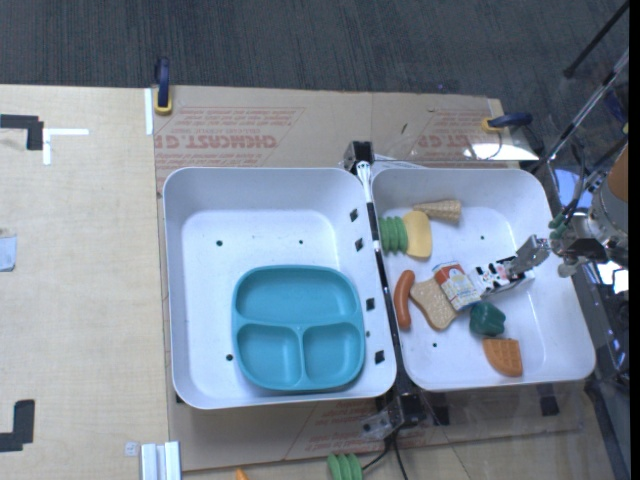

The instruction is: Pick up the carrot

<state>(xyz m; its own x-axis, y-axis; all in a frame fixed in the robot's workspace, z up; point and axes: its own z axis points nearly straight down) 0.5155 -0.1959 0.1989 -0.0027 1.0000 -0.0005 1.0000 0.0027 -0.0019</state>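
Nearest the camera, the carrot [503,356] lies in the right bin [560,363], just beside a green toy [487,318]. Farther back, the gripper [508,272] hovers over a small red-and-white packet [459,286]; whether its jaws are spread, I cannot tell. Descending from this spot, it would likely catch the packet or green toy instead.

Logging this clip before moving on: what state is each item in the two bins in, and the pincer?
Carrot: lying loose in the right bin, near its front edge, not grasped.
Pincer: low over the right bin, apart from the carrot.
Teal tray: flat in the left bin, compartments bare.
Sausage: lying flat beside the bread slice.
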